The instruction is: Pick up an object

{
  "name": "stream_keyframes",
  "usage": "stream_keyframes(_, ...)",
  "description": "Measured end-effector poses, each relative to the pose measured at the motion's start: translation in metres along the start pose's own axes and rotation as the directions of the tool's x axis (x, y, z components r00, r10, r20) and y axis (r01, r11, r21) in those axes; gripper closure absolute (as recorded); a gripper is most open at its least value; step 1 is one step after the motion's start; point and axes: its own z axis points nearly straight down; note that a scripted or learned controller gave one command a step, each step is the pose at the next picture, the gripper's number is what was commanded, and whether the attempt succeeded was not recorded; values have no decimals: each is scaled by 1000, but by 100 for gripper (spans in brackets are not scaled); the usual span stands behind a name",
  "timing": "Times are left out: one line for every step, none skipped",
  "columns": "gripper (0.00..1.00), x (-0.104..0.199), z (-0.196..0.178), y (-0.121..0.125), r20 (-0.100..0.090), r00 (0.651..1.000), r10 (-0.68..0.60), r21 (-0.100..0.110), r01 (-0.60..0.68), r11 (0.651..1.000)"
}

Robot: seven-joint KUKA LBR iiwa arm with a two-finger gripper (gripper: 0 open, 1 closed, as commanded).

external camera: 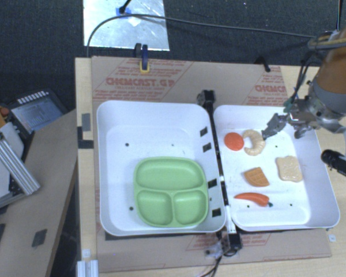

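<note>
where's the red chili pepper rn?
In the right bin, near its front edge: the red chili pepper lies just below the orange wedge, apart from it.

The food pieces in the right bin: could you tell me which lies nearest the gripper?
The pale curled shrimp-like piece, beside the round orange-red piece. The gripper hangs just at its upper right; the others lie further down.

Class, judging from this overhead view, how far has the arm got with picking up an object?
Done: the gripper has reached the right bin. In hand: it hovers beside the pale curved piece, gripping nothing visible. Left: the grasp and lift; every item lies on the bin floor.
</note>
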Motion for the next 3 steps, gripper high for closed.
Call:
stream_keyframes(0,0,-4,2,1,1000,-1,-8,1,1000)
stream_keyframes(0,-7,51,-5,1,1000,1,-3,-1,1000)
stream_keyframes(0,-11,113,-2,1,1000,1,-2,-1,1000)
